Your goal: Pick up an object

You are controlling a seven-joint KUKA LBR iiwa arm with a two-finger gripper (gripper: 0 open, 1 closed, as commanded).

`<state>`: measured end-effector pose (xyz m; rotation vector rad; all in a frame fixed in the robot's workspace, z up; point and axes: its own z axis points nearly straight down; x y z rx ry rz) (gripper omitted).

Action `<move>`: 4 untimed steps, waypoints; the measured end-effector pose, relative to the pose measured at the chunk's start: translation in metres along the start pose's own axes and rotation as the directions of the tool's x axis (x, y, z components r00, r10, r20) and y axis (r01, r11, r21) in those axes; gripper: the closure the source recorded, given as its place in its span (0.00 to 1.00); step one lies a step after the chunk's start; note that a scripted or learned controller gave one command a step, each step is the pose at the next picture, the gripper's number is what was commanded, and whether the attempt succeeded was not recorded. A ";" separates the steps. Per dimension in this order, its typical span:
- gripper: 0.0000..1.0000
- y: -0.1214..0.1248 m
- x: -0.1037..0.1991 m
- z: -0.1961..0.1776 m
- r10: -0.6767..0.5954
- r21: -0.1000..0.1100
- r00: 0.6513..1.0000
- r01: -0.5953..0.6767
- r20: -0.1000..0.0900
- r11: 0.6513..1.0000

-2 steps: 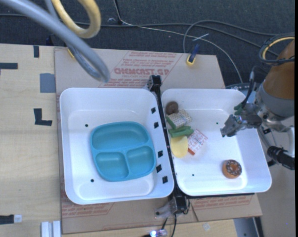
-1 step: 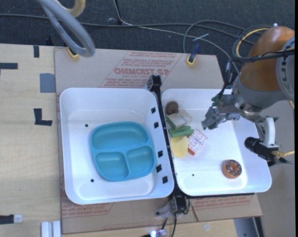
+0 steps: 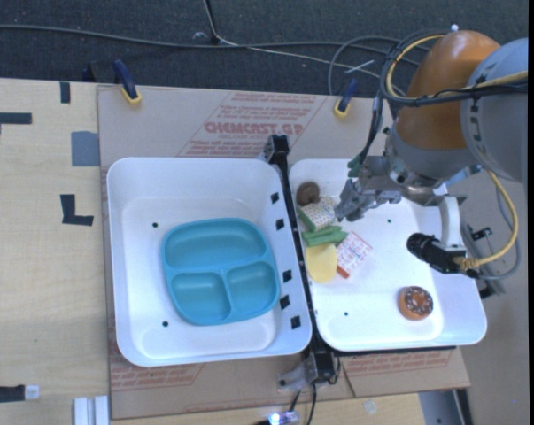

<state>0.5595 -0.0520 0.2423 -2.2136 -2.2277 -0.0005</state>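
Two white bins sit side by side on the bench; the left bin (image 3: 125, 237) holds a blue divided plate (image 3: 220, 268), the right bin (image 3: 461, 326) holds the loose items. Clustered along its left wall: a small brown ball (image 3: 307, 190), a pale knobbly piece (image 3: 318, 212), a green piece (image 3: 323, 235), a yellow piece (image 3: 321, 264) and a red-and-white packet (image 3: 353, 251). A chocolate doughnut (image 3: 415, 303) lies well apart, toward the near right corner. The tool (image 3: 351, 204) hangs low just beside the pale piece, over the cluster; how it is set I cannot tell, dark metal against clutter. Nothing seen held. Step in hand looks like the approach or descent onto the cluster. Next move likely calls for settling on one piece cleanly, since neighbours touch and crowd the wall.
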 end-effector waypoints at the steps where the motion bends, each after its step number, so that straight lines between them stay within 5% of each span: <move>1: 1.00 0.015 0.051 -0.005 0.000 0.000 1.000 0.000 0.000 1.000; 3: 1.00 0.049 0.148 0.017 0.004 0.000 1.000 -0.004 0.003 1.000; 4: 0.00 0.049 0.148 0.017 0.003 0.001 1.000 -0.003 0.002 1.000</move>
